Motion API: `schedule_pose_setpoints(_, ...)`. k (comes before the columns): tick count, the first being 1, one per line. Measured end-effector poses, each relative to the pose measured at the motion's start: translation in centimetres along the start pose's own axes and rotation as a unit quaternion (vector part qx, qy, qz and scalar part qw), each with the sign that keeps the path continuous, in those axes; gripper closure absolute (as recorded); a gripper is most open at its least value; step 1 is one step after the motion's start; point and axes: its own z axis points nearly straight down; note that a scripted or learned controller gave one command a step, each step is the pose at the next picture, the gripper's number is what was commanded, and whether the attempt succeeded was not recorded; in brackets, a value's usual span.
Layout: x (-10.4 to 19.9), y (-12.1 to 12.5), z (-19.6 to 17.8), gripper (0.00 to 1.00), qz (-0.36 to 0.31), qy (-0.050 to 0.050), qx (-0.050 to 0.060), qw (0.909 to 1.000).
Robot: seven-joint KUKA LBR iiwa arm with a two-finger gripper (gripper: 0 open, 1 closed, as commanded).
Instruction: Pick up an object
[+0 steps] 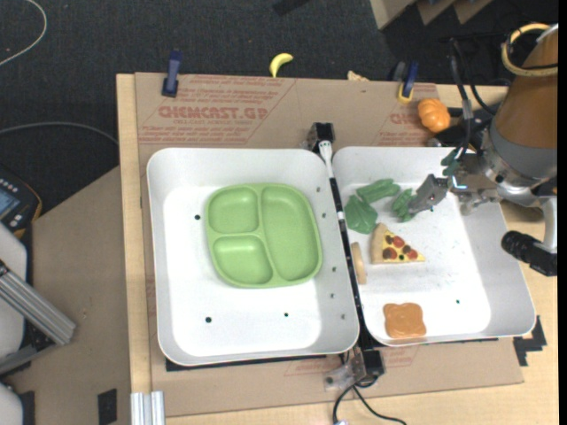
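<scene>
From my remote feed, the jaws (pixel 431 191) sit over the right bin (pixel 496 299) touching 1 of 2 green leafy pieces (pixel 406 204); I cannot tell their opening or any hold. The bin also holds 1 pizza slice (pixel 393 247) and 1 toast (pixel 405 320); the left bin (pixel 177 326) holds 1 green divided plate (pixel 263 235).

The arm (pixel 529 104) came in at the right edge of the frame, its orange band uppermost and grey wrist below. It leaned toward the left, with the gripper (pixel 427 195) low at centre right. The dark fingers (pixel 433 190) pointed down and left; whether they were apart or closed could not be told.
</scene>
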Motion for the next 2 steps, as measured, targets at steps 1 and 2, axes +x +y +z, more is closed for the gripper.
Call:
schedule_pose_setpoints(1,2.1,-3.2,12.5,0.00,0.000,0.002,0.007,1.0000)
schedule_pose_setpoints(2,1.9,-2.7,10.7,1.00,0.001,-0.001,-0.002,1.0000)
